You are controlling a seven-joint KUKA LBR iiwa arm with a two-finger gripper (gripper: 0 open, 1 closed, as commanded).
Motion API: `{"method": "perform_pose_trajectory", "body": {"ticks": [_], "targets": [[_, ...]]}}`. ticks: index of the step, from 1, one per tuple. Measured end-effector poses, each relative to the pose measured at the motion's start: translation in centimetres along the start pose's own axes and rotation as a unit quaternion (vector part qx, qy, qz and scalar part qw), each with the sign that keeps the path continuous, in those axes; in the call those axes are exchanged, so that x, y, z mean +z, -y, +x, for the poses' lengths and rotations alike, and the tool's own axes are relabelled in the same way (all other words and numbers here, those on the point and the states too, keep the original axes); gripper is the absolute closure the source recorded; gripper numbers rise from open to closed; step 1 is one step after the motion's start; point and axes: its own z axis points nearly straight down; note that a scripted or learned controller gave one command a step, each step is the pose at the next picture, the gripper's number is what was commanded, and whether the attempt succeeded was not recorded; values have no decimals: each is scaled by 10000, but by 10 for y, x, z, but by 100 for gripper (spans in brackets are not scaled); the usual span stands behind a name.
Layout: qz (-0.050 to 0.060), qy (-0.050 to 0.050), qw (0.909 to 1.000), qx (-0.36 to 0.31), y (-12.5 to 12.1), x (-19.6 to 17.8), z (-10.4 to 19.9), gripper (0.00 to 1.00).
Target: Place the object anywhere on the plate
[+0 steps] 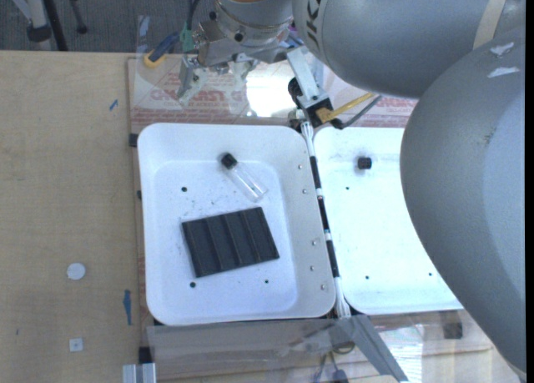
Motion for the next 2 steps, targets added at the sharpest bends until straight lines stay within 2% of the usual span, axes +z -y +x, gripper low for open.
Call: {"method": "perform_pose_trajectory", "body": {"ticks": [1, 2], "targets": [[-24, 10, 10000, -12, -1, -11, 2, 100], [-22, 8, 10000, -15, -1, -11, 2, 0]]}}
